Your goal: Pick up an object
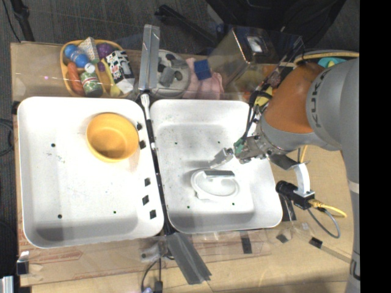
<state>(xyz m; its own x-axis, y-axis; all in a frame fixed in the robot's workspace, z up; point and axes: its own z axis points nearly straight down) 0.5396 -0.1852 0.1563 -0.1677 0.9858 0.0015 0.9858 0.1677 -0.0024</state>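
Note:
A white ring-shaped dish lies in the right bin, toward its front. My gripper reaches in from the right and hangs just over the dish's far rim. Its fingers stand apart, one above the rim and the other lying across the rim's top edge, with nothing held between them. A yellow bowl sits upright in the left bin, near its far right corner.
Behind the bins, a yellow basket holds several small toys and bottles. A grey object, a blue block and a pink cloth lie behind the right bin. Cables run at the bench's right.

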